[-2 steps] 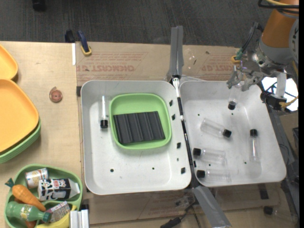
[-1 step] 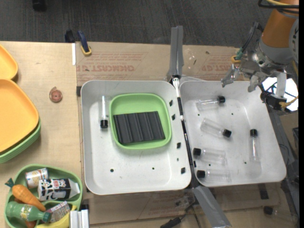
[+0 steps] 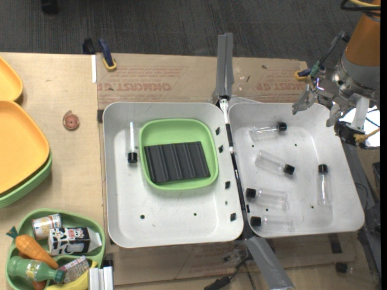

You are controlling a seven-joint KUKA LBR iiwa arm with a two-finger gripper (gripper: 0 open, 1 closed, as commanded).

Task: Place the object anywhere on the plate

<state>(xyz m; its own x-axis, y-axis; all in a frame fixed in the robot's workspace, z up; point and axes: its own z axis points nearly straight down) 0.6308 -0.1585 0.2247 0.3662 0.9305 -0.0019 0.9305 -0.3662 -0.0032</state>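
Vials (image 3: 275,164) in right bin (image 3: 302,228), below hand (image 3: 338,104).

Red printing runs upside down across the cardboard sheet (image 3: 151,80), far left of the claw (image 3: 331,104); it cannot be read with certainty. Packets in the green bowl (image 3: 91,231) bear illegible black characters.

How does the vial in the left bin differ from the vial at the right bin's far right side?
The left-bin vial lies beside the green plate; the right-side vial lies apart among other vials. The left-bin vial's cap points toward the camera, the right-side vial's away. Both are clear, black-capped, lying flat.
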